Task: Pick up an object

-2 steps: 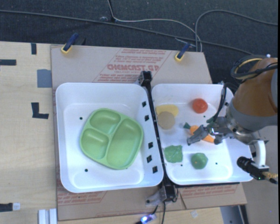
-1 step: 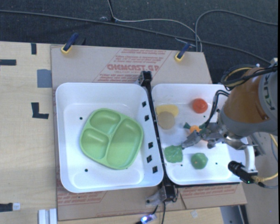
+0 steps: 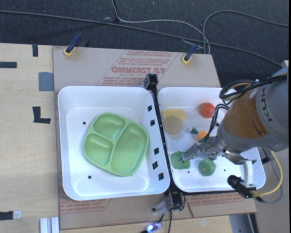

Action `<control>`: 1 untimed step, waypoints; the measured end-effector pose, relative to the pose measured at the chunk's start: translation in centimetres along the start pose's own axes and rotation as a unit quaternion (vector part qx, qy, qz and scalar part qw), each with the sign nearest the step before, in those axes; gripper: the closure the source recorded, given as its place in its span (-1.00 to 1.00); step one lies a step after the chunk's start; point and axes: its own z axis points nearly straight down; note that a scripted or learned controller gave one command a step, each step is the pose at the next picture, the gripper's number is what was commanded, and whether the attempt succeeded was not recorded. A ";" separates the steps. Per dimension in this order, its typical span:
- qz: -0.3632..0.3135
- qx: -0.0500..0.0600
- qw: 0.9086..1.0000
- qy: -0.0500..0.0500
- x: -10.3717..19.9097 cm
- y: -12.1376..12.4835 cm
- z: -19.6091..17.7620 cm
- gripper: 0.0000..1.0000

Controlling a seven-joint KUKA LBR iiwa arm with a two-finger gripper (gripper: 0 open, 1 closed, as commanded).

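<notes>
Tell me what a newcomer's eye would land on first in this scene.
First comes the light green divided plate, lying tilted in the left bin. Next comes the grey arm with its orange band, reaching into the right bin from the right, its gripper low over a dark green item. Around it lie small bright pieces: a red-orange one near the far wall, a yellow one and a green ball.

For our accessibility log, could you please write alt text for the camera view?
A grey arm with an orange band reaches from the right into the right-hand white bin, its claw low beside a green toy piece. Small toy foods lie around it, including a round red one. The left-hand white bin holds a light green divided plastic plate.
</notes>
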 end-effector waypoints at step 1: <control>-0.001 0.000 1.000 0.002 0.1 0.1 -1.3 1.00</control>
